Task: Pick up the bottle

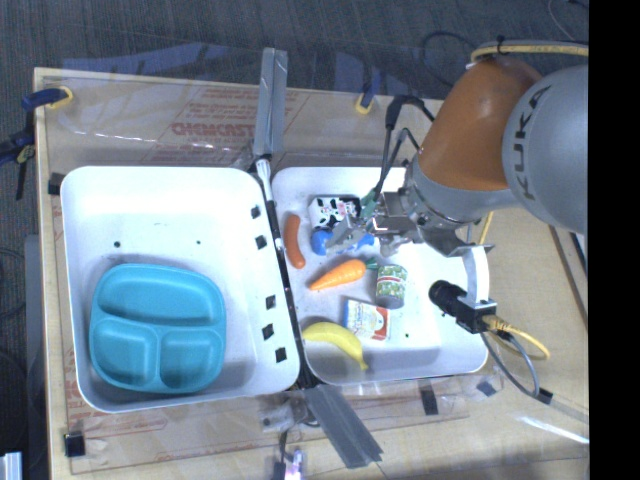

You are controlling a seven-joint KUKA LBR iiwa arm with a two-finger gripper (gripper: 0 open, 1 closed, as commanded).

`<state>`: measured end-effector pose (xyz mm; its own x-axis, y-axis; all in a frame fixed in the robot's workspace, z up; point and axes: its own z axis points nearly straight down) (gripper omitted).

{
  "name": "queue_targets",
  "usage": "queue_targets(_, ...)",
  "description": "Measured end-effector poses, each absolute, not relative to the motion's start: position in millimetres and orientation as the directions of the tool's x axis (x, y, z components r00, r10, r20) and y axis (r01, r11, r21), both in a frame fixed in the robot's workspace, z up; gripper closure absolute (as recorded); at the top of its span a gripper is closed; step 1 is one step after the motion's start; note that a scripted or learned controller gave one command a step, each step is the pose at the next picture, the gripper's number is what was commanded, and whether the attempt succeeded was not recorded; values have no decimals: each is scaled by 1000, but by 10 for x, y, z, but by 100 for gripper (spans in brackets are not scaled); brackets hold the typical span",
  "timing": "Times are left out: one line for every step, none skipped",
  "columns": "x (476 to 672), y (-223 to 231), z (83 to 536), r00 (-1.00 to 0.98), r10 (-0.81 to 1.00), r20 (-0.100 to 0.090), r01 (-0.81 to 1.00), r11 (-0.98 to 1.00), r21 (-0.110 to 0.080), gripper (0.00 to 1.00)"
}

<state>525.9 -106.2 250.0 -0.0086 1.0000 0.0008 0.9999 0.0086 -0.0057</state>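
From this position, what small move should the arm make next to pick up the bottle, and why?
Probably a short shift toward the small bottle before descending. The tool sits above the blue item and carrot, while the bottle, with its green label, stands apart beside the carrot's tip, near the small carton.

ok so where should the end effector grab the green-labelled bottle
Probably by its upper body, coming straight down from above. The green-labelled bottle seems to stand upright, top facing the camera. The carrot and carton crowd its left side in this view, so a sideways approach has little room.
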Motion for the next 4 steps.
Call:
queue_targets(6072, -1240, 2348, 24, 1000, -1, 1000, -24, -6, 0)
queue_targets(6152, -1661, 1184, -21, 1000, 0, 1000, 21, -5, 0)
queue_targets(6199, -1494, 912, -188, 982, 2, 982, 188, -4, 0)
queue_targets(6203, -1491, 1001, -193, 981, 3, 981, 193, -7, 100)
